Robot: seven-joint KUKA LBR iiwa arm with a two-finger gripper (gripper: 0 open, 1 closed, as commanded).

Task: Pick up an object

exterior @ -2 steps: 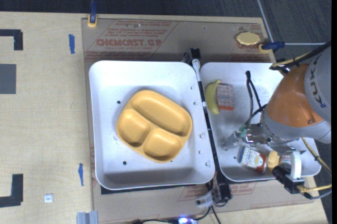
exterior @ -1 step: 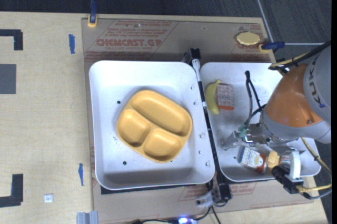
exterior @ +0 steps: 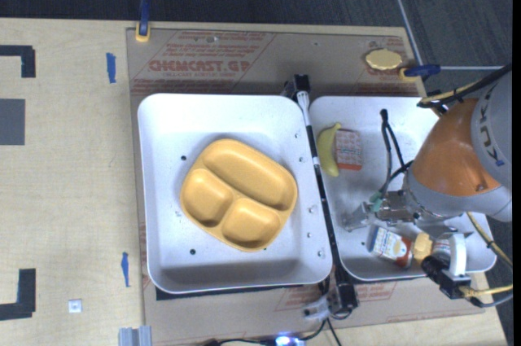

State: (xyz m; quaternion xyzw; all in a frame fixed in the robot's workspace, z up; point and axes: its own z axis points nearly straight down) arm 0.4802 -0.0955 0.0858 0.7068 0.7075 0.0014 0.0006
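Left bin (exterior: 155, 173): holds one yellow tray (exterior: 238, 194), three-lobed, lying flat near the middle.
Right bin (exterior: 358, 112): holds a banana (exterior: 327, 149) touching a small carton (exterior: 348, 149) at the far left; a bottle (exterior: 391, 245) with a red end lies on its side at the near wall.
Arm (exterior: 456, 165): reaches in from the right, low over the right bin, orange band above the wrist.
Gripper (exterior: 368, 212): low in the right bin, just far of the bottle; metal parts point left; whether the fingers are apart or together I cannot tell. Nothing seen between them.
Nearest candidate: bottle, just beside the gripper.
Handling, judged: bottle likely light, stiff, smooth, apt to roll; take across the body, not the ends. Carton light, crushable; take by flat sides. Banana soft, curved; take mid-length. Tray probably too broad for the fingers; only its rim would serve.
Bench (exterior: 65, 173): pale wood, blue clamps at the far edge.
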